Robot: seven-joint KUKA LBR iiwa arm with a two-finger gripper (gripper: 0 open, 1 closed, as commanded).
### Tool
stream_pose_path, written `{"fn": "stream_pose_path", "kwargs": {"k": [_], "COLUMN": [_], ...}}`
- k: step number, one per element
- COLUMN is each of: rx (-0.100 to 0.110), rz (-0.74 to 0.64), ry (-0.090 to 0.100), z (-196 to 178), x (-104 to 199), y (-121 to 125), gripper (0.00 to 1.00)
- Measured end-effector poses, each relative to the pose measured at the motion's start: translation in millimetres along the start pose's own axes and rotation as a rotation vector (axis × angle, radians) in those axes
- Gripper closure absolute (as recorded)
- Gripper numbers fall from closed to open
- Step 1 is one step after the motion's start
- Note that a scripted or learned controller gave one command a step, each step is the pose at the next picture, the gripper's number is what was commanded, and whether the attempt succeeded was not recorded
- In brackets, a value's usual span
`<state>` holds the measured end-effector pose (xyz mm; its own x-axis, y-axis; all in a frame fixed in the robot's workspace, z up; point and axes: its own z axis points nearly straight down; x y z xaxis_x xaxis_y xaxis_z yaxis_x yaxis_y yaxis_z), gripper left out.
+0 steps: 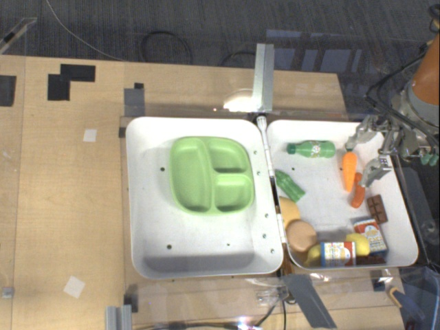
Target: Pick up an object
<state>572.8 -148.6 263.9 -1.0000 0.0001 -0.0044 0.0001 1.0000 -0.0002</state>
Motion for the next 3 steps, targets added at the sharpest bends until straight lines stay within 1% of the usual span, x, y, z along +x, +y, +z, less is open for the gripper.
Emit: {"fn": "stream_pose_path", "kwargs": {"k": [1, 2, 3], "rx": [0.001, 0.001, 0.002], "rz": [0.001, 0.127, 0.249], "ry": [-0.006, -0.007, -0.009], "z": [166.4, 176.0, 175.2], "x": [-44.3, -29.4, -8.4], "y": [-40.2, -41.0, -23.4], "gripper": [0.0, 0.0, 0.0]}}
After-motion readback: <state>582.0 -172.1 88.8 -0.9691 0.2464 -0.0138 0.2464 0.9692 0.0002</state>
